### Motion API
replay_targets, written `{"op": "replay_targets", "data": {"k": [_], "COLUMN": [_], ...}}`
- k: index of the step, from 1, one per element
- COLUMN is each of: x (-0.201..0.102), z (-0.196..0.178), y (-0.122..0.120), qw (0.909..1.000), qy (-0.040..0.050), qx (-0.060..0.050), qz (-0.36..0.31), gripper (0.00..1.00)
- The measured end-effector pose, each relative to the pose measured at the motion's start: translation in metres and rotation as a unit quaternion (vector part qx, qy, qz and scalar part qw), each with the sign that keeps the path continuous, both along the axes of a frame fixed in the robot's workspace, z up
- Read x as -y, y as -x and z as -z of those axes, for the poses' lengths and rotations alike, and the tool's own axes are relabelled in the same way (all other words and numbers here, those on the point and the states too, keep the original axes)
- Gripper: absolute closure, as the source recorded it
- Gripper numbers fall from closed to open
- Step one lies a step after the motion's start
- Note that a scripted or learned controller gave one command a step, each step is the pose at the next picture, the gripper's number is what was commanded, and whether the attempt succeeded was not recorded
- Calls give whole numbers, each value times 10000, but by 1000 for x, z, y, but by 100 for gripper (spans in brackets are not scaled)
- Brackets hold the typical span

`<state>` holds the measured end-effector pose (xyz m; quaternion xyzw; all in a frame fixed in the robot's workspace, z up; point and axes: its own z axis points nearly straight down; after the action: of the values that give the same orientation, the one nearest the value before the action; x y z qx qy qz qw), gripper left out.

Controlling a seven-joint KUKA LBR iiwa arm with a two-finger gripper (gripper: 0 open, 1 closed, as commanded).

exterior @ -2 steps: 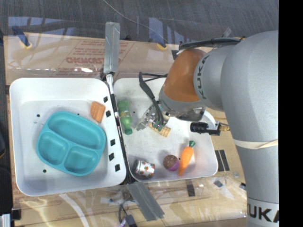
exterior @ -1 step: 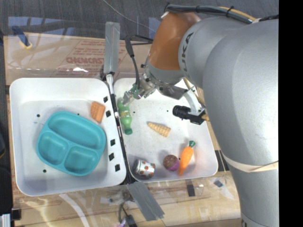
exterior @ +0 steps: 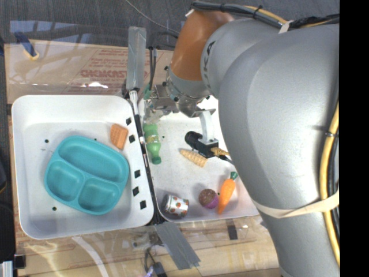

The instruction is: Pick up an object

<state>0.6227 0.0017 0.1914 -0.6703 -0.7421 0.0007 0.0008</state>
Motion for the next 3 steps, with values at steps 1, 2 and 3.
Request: {"op": "replay_targets", "data": {"k": [1,2,3], "x": [-33,-61,-132], "z": [0,0,107], "y": [-22,-33,-29], "qw": [9893,9589,9441], "qy": [4,4,33], "qx": [-2,-2,-71], "qz": [1460,2838,3296], "gripper": [100,100,100]}}
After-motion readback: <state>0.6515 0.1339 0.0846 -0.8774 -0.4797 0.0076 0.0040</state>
